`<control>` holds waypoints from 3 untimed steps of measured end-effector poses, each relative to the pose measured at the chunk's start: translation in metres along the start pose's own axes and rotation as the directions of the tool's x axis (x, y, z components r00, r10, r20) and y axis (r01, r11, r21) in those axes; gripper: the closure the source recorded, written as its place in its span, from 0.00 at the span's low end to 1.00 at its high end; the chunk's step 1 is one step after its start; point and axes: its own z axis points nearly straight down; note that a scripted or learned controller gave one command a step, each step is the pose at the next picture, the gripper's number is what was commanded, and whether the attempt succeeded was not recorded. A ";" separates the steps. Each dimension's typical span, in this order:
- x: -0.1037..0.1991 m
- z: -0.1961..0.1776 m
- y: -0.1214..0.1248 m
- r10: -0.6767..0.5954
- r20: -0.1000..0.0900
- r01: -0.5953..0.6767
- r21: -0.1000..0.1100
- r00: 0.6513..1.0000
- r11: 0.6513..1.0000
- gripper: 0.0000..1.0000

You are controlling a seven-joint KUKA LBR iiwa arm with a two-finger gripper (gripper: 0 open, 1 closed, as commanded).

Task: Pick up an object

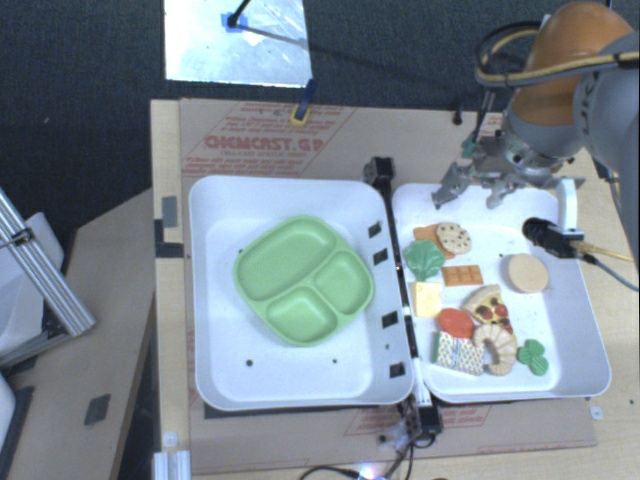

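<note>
right now the gripper [468,190] hangs over the far edge of the right bin [575,353], at about twelve o'clock from the pile of play food. its two fingers are spread well apart and point down, and nothing sits between them; it touches no item that i can see. the arm [570,58] comes in from three o'clock, its orange band bulging above the wrist.

the pickable things are all in the right bin, bunched toward its middle, which leaves them close together and likely awkward to take singly. nearest the gripper, just at six o'clock from it, lies a chocolate-chip cookie [452,237], overlapping an orange piece beside it. a green leafy piece [424,260] sits at seven o'clock from the cookie, with a waffle-like cracker [461,275] and a yellow cheese square [427,298] below. a tan round disc [525,273] lies apart at four o'clock, so it looks the easiest to reach cleanly. a pizza slice [487,306], a red piece [456,322] and a shrimp-like curl [497,348] crowd the near end.

the left bin [215,268] bears a green divided plate [303,280], set at a slant.

i judge the pick has not yet begun: open fingers, raised, nothing gripped.
</note>
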 end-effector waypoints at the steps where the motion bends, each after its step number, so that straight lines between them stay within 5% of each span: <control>1: 0.000 -0.004 0.000 0.001 0.000 -0.001 -0.004 1.000 1.000 0.00; 3: -0.006 0.077 0.008 0.002 0.001 -0.002 -0.008 1.000 1.000 0.00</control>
